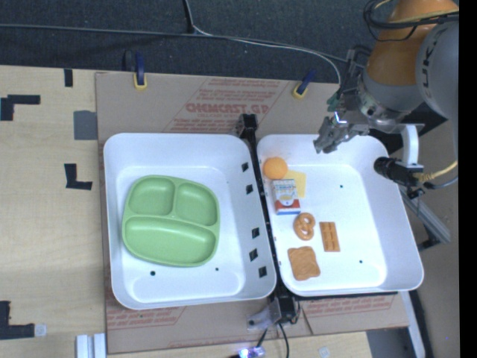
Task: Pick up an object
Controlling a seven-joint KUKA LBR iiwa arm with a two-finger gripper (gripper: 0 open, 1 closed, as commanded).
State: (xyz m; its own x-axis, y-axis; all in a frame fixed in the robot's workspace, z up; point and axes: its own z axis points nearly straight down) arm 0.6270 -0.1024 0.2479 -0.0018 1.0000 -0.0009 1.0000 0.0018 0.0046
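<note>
Camera view puts our gripper [329,142] above the right bin's [387,233] far rim, its opening impossible to tell, well apart from the orange ball [275,168], small carton [286,196], pretzel [304,225] and crackers clustered along that bin's left side, presumably before descent.

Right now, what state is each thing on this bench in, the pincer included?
Pincer: above the right bin's far edge, holding nothing that I can see.
Green tray: lying flat in the left bin, compartments bare.
Orange ball: resting in the right bin, near its left wall.
Small carton: lying flat, just below the ball.
Pretzel: lying flat.
Cracker: lying flat.
Toast piece: lying flat.
</note>
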